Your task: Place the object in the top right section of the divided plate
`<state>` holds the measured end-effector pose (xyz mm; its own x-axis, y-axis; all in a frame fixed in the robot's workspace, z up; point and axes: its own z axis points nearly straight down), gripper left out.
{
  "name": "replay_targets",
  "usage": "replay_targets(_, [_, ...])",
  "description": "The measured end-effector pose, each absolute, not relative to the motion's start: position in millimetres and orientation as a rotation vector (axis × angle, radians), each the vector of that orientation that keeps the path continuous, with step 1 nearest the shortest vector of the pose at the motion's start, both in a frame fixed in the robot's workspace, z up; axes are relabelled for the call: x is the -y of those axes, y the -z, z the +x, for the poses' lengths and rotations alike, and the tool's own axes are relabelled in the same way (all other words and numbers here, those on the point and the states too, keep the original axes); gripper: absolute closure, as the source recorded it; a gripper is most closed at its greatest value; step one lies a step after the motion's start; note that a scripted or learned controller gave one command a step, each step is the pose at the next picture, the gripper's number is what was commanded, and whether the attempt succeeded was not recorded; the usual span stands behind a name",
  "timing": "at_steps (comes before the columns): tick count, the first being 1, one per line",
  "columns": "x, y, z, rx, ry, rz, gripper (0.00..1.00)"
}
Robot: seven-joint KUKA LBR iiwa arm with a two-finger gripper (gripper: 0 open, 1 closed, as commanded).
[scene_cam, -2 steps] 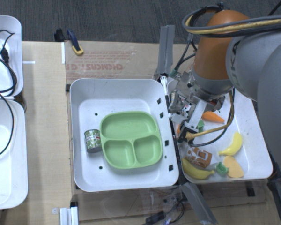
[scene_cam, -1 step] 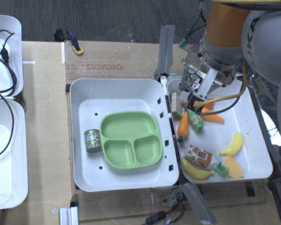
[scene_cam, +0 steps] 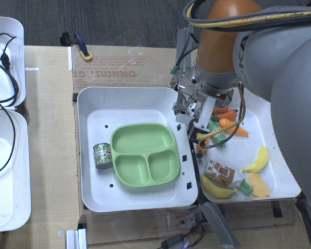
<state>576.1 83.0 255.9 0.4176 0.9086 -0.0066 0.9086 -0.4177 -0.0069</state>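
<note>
The divided plate (scene_cam: 143,138) lies flat and bare in the middle of the left bin (scene_cam: 89,119). Its long axis runs roughly from that bin's left wall to its right wall, with a slight tilt. Its one wide section faces the bin's far edge and its two small sections sit along the near edge. Lying open and level like this, it suits a drop from above. The target is probably the part nearest the bin's far right corner, though no separate compartment shows there. A small tin (scene_cam: 102,155) stands just beside the plate's left rim. Which object is to be moved cannot be told for sure; the likely candidates are the toy foods in the right bin (scene_cam: 272,134). There the arm (scene_cam: 225,30) hangs over the far left corner, its jaws low among orange carrot pieces (scene_cam: 226,122) and a green piece (scene_cam: 215,126). Whether the jaws are open or closed on anything cannot be told. Toward that bin's near edge lie a banana (scene_cam: 256,160), a second banana (scene_cam: 217,189) and a brown packet (scene_cam: 221,173).
</note>
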Motion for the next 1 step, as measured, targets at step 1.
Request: replay_targets(1, [-84.2, -188.1, 573.2, 1.948, -0.014, -2.460, 1.00])
